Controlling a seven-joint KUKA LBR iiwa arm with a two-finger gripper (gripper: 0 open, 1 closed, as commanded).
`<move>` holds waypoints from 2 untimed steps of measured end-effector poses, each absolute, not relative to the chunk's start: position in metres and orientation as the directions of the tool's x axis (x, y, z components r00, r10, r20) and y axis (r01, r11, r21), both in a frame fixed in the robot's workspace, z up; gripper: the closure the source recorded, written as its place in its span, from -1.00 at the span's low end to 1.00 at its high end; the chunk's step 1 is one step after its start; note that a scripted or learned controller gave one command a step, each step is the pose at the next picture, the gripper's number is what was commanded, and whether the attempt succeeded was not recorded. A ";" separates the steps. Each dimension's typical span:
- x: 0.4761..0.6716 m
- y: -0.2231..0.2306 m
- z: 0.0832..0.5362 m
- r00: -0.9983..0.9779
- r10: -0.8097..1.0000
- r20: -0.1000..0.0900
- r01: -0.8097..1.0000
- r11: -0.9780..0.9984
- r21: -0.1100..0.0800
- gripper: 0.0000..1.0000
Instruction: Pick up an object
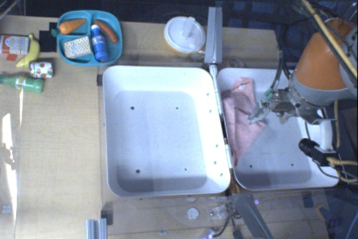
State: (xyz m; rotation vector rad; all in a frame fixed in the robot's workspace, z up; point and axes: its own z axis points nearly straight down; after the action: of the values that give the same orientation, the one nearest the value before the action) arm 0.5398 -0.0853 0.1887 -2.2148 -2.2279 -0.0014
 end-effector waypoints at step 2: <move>0.584 -0.105 0.093 -0.141 0.990 -0.002 0.990 0.141 0.018 -1.00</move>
State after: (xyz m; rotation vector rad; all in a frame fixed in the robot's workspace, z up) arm 0.5841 -0.1047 0.0931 -2.0679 -2.3832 -0.0196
